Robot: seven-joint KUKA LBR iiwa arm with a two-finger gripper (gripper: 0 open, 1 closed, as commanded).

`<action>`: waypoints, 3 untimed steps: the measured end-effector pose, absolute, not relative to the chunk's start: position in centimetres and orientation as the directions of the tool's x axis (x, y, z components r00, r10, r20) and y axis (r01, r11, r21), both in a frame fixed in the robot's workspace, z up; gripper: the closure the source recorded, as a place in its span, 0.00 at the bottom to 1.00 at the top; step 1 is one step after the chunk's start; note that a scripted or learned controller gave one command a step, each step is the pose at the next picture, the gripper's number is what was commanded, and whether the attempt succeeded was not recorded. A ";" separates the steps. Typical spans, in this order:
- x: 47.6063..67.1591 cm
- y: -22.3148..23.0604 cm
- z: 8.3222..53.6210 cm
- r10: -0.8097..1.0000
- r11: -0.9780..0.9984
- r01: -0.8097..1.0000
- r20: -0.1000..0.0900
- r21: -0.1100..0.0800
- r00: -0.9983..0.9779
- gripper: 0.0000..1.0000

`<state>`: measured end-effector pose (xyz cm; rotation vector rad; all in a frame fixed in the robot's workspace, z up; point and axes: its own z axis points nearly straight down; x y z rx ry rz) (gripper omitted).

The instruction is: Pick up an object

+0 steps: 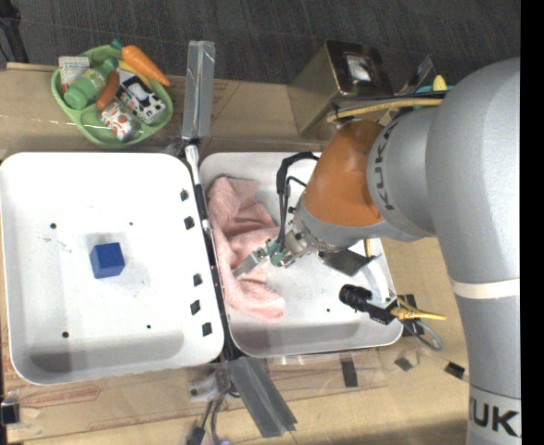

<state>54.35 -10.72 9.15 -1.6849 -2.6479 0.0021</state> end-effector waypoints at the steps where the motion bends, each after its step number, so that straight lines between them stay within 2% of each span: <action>1: 62.1 -10.6 9.2 0.976 0.219 0.976 0.001 -0.003 -0.219 0.00; 2: 65.7 -14.6 9.2 0.979 0.203 0.979 0.001 -0.003 -0.203 0.00; 3: 61.2 -11.9 9.2 0.937 0.348 0.937 0.002 -0.003 -0.348 0.00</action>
